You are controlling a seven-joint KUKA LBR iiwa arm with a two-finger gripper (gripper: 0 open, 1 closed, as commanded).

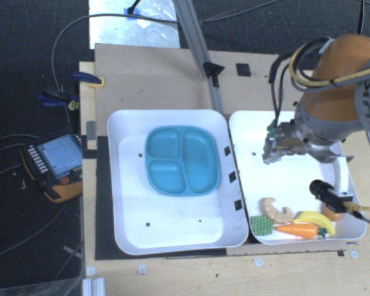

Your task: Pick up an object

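Note:
My gripper (272,153) hangs over the middle of the right bin (246,184), pointing down and to the left, with nothing visible between its fingers. Along that bin's front wall lie a tan croissant-shaped piece (276,209), a yellow banana (313,218), an orange carrot (297,230) and a small green textured piece (262,226). These sit well in front of the gripper, apart from it. A blue divided plate (182,160) rests in the left bin (129,227).
The arm's orange and grey body (339,79) covers the right bin's back right part. A ridge (229,165) separates the two bins. A slanted metal pole (194,26) crosses the board behind them, with cables near the arm.

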